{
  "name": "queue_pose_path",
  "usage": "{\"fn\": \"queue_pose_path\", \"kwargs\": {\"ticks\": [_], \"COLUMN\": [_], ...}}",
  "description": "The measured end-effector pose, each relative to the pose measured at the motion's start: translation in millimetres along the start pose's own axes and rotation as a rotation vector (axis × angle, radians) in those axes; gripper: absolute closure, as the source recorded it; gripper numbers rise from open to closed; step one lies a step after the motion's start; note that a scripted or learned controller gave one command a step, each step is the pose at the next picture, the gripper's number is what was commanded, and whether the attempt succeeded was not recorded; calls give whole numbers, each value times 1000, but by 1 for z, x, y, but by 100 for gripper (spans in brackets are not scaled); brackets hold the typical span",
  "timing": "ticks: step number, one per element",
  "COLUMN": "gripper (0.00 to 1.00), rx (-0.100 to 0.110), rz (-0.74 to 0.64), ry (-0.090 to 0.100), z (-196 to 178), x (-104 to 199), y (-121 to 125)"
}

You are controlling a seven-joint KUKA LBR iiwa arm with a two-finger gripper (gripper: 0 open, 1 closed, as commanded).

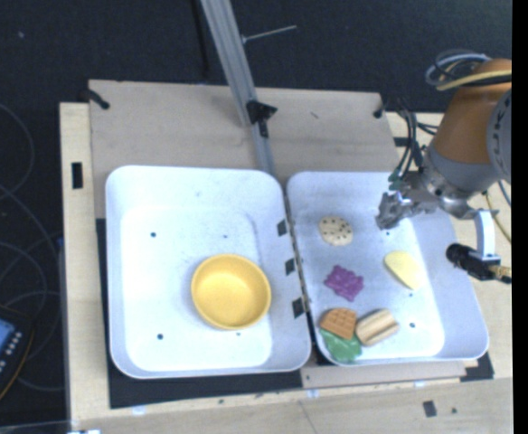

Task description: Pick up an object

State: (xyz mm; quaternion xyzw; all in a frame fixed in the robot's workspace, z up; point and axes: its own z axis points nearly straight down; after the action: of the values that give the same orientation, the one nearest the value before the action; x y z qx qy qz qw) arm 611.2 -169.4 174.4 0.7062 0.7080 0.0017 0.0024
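The right bin (427, 333) holds several small items: a round speckled cookie (335, 231), a purple block (344, 282), a pale yellow wedge (400, 268), a tan bread roll (377, 325), a brown waffle (338, 322) and a green piece (344, 350) under it. My gripper (390, 212) hangs over the upper right part of this bin, right of the cookie and above the yellow wedge. Nothing shows between its fingers.
A yellow bowl (231, 291) sits in the left bin (137, 215), toward its lower right. A grey metal rail (232, 61) slants down from the top to the gap between the bins. Beige bench board surrounds both bins.
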Motion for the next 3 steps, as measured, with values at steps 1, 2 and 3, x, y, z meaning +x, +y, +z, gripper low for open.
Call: {"fn": "queue_pose_path", "kwargs": {"ticks": [1,2,3], "gripper": [100,100,100], "rx": [-1,1,4], "rz": [-1,-2,-5], "ry": [-1,0,2], "z": [-48,-75,-85], "x": [-8,-10,43], "y": [5,6,-1]}}
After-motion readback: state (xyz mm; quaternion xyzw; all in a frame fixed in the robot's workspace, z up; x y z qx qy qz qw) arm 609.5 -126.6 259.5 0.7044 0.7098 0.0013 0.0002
